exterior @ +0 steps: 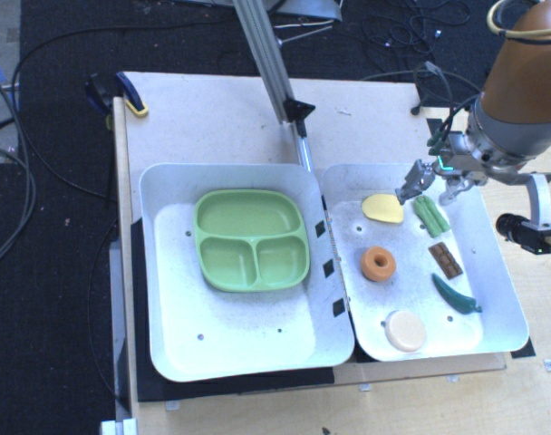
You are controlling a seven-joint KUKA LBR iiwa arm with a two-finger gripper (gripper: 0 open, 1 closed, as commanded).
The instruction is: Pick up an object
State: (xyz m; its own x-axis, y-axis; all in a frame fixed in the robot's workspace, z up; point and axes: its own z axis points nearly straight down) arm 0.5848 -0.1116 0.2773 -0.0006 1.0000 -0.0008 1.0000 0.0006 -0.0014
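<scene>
The claw (436, 181) hangs spread and unladen over the right bin's (502, 270) far edge, between the yellow piece (382, 208) and green stick (430, 216). Both look light, rigid, smooth plastic; pinching the stick across its narrow width seems safest.

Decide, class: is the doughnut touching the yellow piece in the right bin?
Apart. The camera view shows bare white bin floor between the doughnut and the yellow piece above it.
</scene>
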